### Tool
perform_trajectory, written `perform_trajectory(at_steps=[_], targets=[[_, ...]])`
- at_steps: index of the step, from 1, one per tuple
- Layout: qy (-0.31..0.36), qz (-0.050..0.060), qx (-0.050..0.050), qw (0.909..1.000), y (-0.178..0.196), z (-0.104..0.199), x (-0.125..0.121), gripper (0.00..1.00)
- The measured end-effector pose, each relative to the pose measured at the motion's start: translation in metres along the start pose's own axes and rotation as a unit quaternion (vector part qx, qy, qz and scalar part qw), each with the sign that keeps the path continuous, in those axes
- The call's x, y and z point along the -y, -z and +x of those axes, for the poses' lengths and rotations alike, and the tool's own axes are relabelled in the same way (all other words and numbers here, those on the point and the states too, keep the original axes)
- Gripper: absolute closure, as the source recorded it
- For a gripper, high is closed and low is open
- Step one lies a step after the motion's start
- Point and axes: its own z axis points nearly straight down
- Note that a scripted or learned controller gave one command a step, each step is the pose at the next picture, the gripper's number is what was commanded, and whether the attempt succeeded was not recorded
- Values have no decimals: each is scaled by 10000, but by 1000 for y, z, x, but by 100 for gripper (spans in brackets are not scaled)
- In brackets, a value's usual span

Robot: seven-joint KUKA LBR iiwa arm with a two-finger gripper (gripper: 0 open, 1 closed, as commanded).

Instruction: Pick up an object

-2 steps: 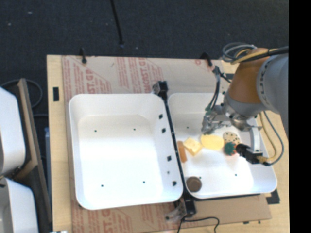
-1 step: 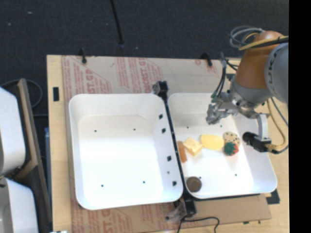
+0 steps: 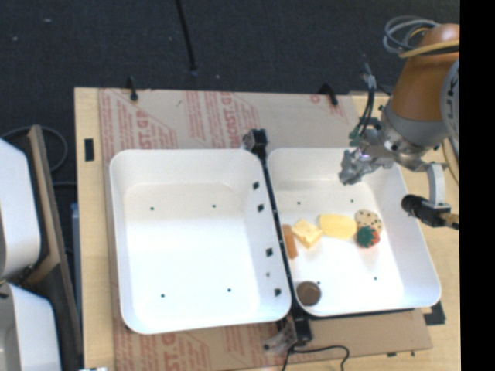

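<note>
The right bin [image 3: 402, 280] holds several small objects: an orange stick [image 3: 289, 241] beside the divider, a yellow block [image 3: 307, 233], a pale yellow oval piece [image 3: 338, 226], a round dotted piece with red and green parts [image 3: 368, 229], and a brown disc [image 3: 308, 293] near the front. My gripper [image 3: 353, 168] hangs over the back of the right bin, above and behind these objects and apart from them. Nothing shows between its fingers, and I cannot tell how they stand.
The left bin [image 3: 124, 207] lies beside the right one, with a black divider clamp [image 3: 256, 140] between them at the back. Both bins rest on a cardboard sheet [image 3: 178, 118]. White furniture [image 3: 15, 230] stands at the far left.
</note>
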Motion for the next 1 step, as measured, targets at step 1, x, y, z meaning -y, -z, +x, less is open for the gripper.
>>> perform_trajectory(at_steps=[1], targets=[[13,23,-6,10000,0,41,7,100]])
